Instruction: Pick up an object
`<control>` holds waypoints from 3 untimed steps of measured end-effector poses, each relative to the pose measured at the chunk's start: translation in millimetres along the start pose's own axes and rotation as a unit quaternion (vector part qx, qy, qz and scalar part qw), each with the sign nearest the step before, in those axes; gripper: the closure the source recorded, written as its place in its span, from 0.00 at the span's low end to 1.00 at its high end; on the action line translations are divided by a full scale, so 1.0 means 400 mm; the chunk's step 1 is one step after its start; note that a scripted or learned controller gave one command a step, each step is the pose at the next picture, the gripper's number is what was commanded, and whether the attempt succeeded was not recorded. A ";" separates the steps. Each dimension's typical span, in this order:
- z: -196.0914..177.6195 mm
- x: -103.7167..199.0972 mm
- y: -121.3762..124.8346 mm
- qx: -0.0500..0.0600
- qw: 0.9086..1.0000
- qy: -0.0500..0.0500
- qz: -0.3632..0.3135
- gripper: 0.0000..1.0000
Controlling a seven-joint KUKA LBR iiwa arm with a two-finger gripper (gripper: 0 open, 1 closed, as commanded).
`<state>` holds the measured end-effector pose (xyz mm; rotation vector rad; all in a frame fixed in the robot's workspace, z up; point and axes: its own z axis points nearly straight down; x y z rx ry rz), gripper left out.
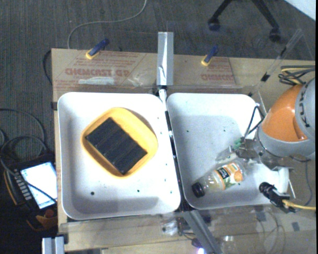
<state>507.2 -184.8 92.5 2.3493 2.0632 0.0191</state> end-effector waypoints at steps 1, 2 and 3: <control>-0.027 0.002 0.004 -0.002 1.000 0.000 -0.001 1.00; -0.026 0.002 0.004 -0.001 1.000 0.000 -0.001 0.00; -0.002 0.025 -0.046 -0.003 1.000 -0.004 -0.003 0.00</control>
